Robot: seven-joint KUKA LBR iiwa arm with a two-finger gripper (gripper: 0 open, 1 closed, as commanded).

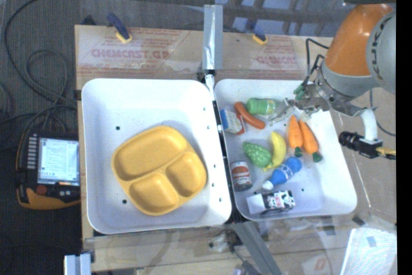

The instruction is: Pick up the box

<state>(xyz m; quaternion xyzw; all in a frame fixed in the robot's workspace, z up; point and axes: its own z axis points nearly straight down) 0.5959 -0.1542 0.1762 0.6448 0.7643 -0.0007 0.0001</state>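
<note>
The box (273,201) is a small white carton with black patches. It lies on its side near the front edge of the right bin (341,193). My gripper (297,102) hangs over the back of that bin, above the tops of two carrots (301,135) and beside a green can (261,105). It is well behind the box and apart from it. Nothing shows in the gripper.
The right bin also holds a red sausage (250,116), a blue-and-white packet (230,120), a green knobbly fruit (257,154), a banana (278,148), a blue bottle (285,172) and a small tin (241,176). A yellow divided tray (161,169) lies in the left bin (109,106).
</note>
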